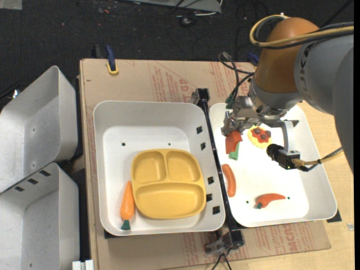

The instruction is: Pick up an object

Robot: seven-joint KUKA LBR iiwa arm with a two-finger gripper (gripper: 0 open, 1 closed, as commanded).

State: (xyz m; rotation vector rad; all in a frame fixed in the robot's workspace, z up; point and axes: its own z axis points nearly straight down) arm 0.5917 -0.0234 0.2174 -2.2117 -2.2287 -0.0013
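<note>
Hovering: tool (235,129) over glossy red pepper (232,143) (tapered, plastic-looking).

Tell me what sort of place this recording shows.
Probably a robotics lab bench set up for pick trials: two white bins on a board holding toy food, such as a yellow divided plate and a carrot, with loose cables on the dark floor behind.

Tray (169,183), carrot (127,202) in left bin (107,151); sausage (229,180), pepper (269,199) in right bin (315,179).
</note>
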